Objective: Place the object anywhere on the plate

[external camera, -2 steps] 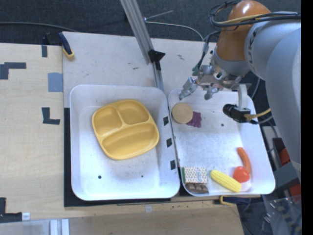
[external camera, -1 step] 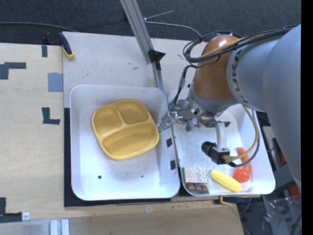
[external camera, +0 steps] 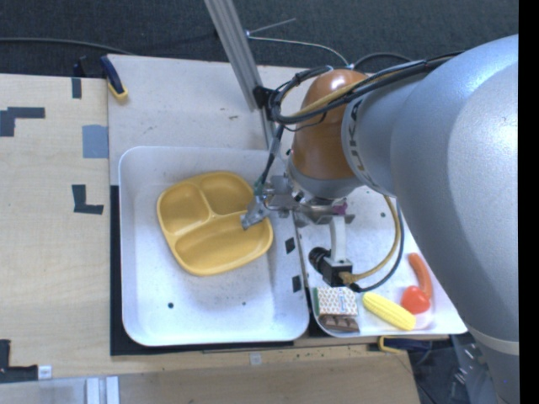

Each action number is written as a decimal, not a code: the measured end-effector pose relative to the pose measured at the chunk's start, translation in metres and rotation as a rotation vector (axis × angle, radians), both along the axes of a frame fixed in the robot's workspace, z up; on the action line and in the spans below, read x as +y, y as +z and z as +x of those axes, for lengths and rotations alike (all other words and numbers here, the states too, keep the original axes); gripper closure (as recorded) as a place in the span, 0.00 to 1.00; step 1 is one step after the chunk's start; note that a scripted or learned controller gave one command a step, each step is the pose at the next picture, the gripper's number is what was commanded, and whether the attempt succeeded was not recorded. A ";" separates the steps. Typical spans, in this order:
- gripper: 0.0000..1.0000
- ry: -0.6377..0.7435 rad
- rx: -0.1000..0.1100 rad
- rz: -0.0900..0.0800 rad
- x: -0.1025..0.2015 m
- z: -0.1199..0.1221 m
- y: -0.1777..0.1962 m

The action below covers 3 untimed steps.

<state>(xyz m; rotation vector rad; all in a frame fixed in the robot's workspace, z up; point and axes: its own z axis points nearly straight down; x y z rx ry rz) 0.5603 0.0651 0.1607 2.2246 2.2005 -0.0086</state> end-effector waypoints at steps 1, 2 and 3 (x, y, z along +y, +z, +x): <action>0.00 -0.004 -0.003 -0.006 0.003 0.006 -0.010; 0.00 -0.007 0.001 -0.012 0.005 0.010 -0.015; 0.00 -0.007 0.001 -0.011 0.005 0.010 -0.015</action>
